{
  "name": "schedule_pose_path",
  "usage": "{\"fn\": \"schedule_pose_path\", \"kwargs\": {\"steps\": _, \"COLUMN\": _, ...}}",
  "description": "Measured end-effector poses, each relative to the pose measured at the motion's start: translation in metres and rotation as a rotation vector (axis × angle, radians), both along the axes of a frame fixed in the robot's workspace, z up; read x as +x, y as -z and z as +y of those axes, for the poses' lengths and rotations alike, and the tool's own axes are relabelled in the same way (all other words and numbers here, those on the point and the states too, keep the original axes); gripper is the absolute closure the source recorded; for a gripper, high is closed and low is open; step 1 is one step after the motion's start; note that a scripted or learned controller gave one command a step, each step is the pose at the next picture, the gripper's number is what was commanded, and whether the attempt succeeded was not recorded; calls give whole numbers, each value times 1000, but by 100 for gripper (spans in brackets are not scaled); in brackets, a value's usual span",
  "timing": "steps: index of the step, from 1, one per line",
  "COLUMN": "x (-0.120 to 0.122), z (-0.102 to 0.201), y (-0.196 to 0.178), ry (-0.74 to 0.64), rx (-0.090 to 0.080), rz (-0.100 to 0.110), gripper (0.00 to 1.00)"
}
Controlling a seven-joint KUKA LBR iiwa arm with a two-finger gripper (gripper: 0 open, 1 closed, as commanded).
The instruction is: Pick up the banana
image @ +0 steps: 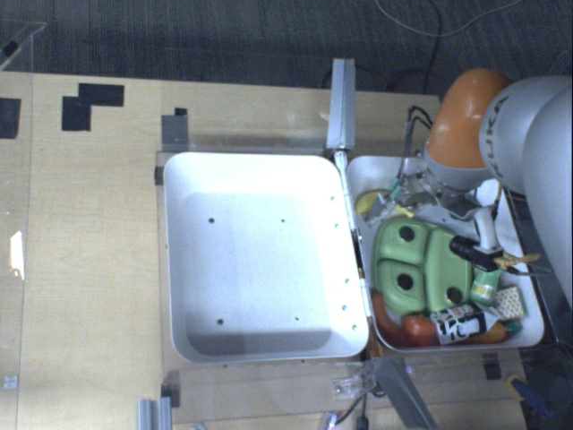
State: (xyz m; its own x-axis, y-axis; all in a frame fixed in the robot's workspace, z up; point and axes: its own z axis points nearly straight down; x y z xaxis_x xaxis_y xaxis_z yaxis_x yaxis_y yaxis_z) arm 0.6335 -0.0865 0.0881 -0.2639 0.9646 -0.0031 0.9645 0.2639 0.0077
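Observation:
The banana [368,203] is yellow and lies in the far left corner of the right bin [532,331], just behind a big green toy [421,263]. Only a short stretch of it shows, as the gripper's metal parts cover its right end. My gripper [400,195] hangs low over that corner, right at the banana, under the orange band [464,115] of the grey arm. I cannot make out whether anything is held.
The right bin is crowded: a red tomato-like piece [415,329], a black bottle with a white label [460,322], a white and green bottle [484,280] and a chequered item [509,304]. The left bin [179,240] lies beside it, past a metal divider [341,106].

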Motion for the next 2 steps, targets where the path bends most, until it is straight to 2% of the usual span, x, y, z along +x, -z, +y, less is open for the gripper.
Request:
{"fn": "schedule_pose_path", "kwargs": {"steps": 1, "x": 2, "z": 1, "y": -12, "ry": 0, "rx": 2, "rz": -5, "gripper": 100}}
{"fn": "schedule_pose_path", "kwargs": {"steps": 2, "x": 29, "z": 82, "y": -97, "ry": 104, "rx": 2, "rz": 5, "gripper": 100}}
